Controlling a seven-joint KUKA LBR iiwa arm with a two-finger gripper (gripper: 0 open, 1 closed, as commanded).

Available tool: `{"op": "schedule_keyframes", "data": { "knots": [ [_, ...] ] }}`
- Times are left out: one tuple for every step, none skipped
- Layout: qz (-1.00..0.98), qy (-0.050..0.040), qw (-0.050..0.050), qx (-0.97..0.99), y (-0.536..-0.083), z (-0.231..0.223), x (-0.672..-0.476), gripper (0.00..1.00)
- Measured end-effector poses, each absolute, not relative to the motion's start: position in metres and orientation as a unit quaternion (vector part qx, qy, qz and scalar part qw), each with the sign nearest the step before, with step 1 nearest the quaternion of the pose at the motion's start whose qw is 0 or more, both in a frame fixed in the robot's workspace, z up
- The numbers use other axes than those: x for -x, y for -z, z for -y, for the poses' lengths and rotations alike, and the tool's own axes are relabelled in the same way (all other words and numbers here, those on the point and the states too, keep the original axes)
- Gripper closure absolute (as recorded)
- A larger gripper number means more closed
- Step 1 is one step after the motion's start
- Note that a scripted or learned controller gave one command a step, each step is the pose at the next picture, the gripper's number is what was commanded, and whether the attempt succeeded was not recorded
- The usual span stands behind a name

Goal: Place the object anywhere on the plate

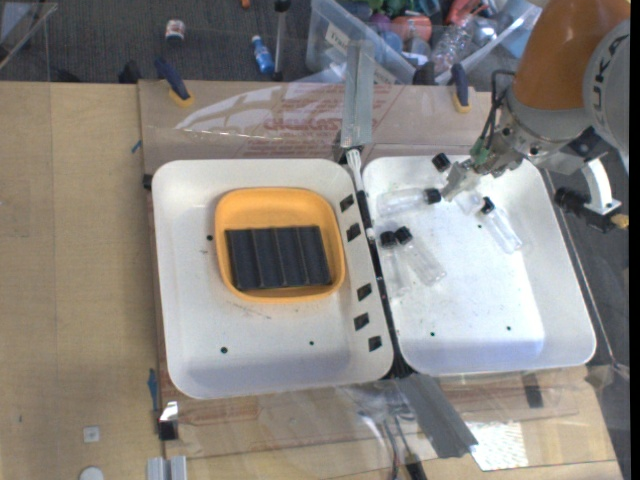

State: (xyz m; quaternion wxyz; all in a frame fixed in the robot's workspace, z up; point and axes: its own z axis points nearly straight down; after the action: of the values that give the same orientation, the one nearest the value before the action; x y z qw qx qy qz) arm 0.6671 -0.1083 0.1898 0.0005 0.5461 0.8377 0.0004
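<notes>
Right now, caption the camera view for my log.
Gripper over right bin among clear vials; yellow plate with black block in left bin.

Yellow plate (pixel 279 206) holds dark ridged block (pixel 278 258).

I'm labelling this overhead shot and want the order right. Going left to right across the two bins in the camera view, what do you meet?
Left bin → yellow plate with the dark ridged block on it → right bin with clear black-capped vials → claw, over that bin's far side.
</notes>
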Motion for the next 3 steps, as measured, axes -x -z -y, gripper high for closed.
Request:
{"op": "schedule_keyframes", "data": {
  "knots": [
    [-0.821,-0.0016,0.003,-0.57,-0.227,0.089,-0.668,1.0],
    [-0.846,-0.0015,0.003,-0.533,-0.236,0.059,-0.668,1.0],
    [-0.846,-0.0015,0.003,-0.533,-0.236,0.059,-0.668,0.0]
  ]
}}
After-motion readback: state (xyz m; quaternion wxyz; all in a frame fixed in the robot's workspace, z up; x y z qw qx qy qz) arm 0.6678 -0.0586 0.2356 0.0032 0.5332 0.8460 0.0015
